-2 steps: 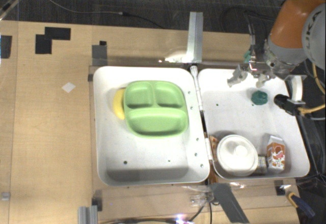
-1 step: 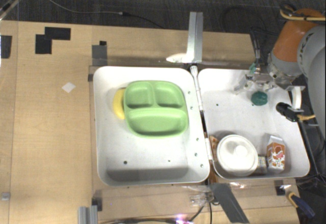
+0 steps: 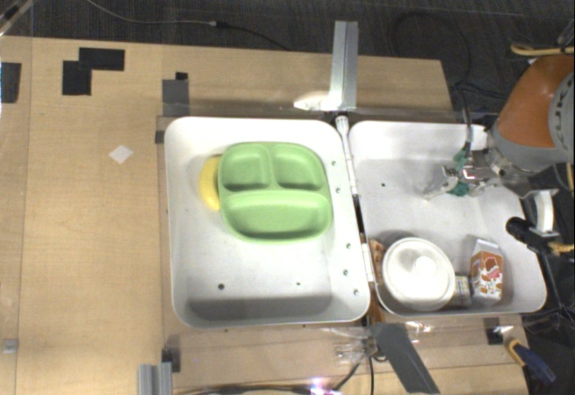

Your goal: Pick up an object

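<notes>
Bins are sitting side by side on the wooden bench (image 3: 81, 232), and I am looking down on them at a slant. Left of centre, the left bin (image 3: 252, 290) is holding a green divided plate (image 3: 274, 189), which is lying flat in the upper half and partly covering a yellow object (image 3: 208, 183) peeking out at its left edge. Further right, the right bin (image 3: 404, 155) is carrying a white bowl (image 3: 417, 273) at its lower edge, and a small red and white carton (image 3: 486, 271) is standing just beside that bowl. At the right edge of the frame, the grey and orange arm (image 3: 537, 115) is reaching in, with its gripper (image 3: 460, 176) hovering over the right bin's upper part; I cannot tell how far its fingers are parted, nor whether anything is between them.
</notes>
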You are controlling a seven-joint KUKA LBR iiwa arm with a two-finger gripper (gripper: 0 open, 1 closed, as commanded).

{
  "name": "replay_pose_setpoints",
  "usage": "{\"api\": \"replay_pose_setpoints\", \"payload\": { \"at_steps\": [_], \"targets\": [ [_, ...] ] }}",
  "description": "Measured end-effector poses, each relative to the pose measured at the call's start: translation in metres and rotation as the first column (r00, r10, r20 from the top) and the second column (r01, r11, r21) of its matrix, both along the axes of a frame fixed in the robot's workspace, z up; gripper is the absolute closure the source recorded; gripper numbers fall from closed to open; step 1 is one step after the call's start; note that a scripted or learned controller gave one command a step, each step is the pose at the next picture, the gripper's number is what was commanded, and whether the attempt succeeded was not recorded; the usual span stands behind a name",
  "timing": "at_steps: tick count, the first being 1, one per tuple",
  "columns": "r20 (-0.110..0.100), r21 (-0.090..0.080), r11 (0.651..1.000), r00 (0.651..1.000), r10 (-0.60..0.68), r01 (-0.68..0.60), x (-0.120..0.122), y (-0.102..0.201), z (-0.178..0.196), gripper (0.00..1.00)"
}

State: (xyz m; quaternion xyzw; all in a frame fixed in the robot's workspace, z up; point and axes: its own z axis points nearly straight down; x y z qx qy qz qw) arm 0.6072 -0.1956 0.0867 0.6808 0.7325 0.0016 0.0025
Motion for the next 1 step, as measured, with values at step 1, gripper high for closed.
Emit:
{"api": "replay_pose_setpoints", "payload": {
  "at_steps": [1],
  "targets": [
    [0.000,0.001,0.995,0.995,-0.098,0.098,0.0299,0.0230,0.0000,0.00]
  ]
}}
